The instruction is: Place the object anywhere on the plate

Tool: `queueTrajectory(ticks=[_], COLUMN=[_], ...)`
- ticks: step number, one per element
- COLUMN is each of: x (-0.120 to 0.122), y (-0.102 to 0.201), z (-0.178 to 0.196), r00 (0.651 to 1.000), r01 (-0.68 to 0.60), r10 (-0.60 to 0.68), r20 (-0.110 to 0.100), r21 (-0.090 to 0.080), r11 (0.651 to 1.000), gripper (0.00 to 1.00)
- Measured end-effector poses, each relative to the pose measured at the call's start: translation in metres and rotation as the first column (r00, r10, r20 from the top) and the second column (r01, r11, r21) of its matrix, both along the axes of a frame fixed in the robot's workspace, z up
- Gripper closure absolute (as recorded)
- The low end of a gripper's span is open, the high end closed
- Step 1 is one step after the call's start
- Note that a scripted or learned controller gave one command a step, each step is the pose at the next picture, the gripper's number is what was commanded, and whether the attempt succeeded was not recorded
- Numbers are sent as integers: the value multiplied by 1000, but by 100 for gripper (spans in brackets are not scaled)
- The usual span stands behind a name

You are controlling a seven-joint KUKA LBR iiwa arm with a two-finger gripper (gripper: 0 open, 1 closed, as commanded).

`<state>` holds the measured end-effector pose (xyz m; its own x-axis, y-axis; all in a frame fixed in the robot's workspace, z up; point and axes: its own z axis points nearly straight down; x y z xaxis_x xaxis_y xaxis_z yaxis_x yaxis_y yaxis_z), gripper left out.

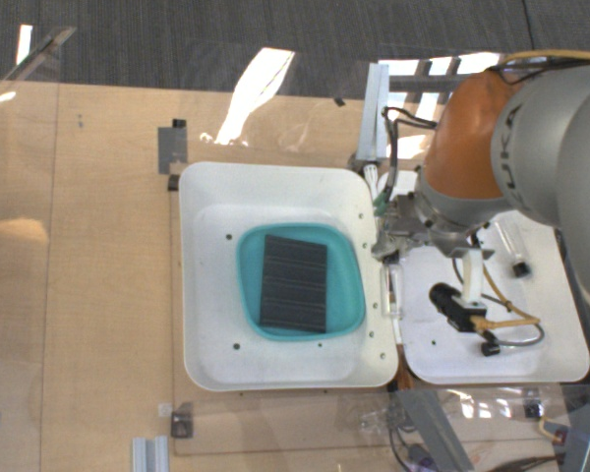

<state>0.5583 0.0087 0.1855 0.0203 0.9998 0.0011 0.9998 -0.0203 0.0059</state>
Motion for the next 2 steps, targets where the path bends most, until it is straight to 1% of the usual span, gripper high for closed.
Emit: queueTrajectory(ticks=[1, 2], x=[-4, -4], y=[80, 80], z=[0, 0], r00=[1000, 1000], r01=[-6, -6], r10=[6, 6], r20=[-1, -1], r21=[1, 1], r11=[1000, 1000], gripper=[100, 0])
